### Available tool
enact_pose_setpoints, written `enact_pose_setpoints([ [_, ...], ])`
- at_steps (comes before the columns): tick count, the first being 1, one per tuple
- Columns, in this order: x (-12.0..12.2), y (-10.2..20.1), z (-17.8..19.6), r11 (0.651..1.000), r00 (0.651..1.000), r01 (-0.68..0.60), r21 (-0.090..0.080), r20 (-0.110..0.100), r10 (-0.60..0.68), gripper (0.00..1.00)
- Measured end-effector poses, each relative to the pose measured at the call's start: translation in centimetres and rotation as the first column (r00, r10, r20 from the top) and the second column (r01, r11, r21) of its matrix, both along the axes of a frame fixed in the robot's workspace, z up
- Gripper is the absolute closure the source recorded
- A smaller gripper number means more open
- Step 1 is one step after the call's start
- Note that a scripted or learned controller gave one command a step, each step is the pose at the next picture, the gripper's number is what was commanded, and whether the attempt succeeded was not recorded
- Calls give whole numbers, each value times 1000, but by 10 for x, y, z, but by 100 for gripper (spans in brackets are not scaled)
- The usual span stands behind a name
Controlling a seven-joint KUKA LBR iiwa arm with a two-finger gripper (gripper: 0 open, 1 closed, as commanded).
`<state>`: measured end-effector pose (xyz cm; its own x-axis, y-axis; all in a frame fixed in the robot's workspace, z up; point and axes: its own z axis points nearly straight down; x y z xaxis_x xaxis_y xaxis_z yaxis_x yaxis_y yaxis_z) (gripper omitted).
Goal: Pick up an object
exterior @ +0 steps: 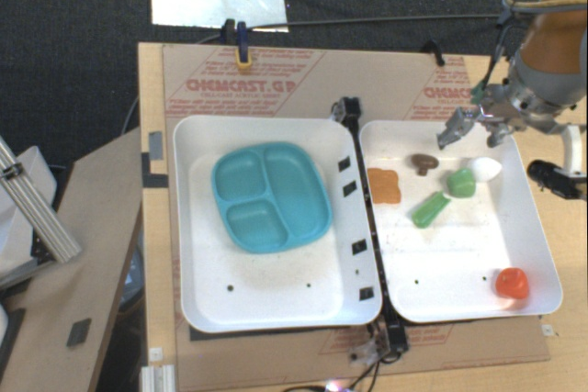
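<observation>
My gripper [469, 140] hangs above the far edge of the right bin [459, 303], open, with nothing between its fingers. Just below and left of it lies a small brown piece [424, 163]. A white egg-shaped thing [486, 168] and a green lump [461, 184] lie just below the gripper, touching each other. A green cylinder [429, 209] lies slantwise in the bin's middle. An orange flat piece [384, 186] rests by the bin's left wall. A red-orange ball [512, 283] sits in the near right corner.
The left bin [211, 298] holds a teal divided plate [271, 196]. A black divider with clips [363, 225] runs between the bins. A blue and yellow clamp [242, 44] stands behind the cardboard sheet.
</observation>
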<state>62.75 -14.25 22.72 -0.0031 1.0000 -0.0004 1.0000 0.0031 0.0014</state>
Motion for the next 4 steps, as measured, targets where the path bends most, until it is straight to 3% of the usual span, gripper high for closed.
enact_pose_setpoints([
  [2, -2, -3, -83, 1000, 1000, 2, 0, -1, -2, 0],
  [3, -4, -1, -143, 1000, 1000, 2, 0, -1, -2, 0],
  [4, -3, -1, -130, 1000, 1000, 2, 0, 2, -2, 100],
])
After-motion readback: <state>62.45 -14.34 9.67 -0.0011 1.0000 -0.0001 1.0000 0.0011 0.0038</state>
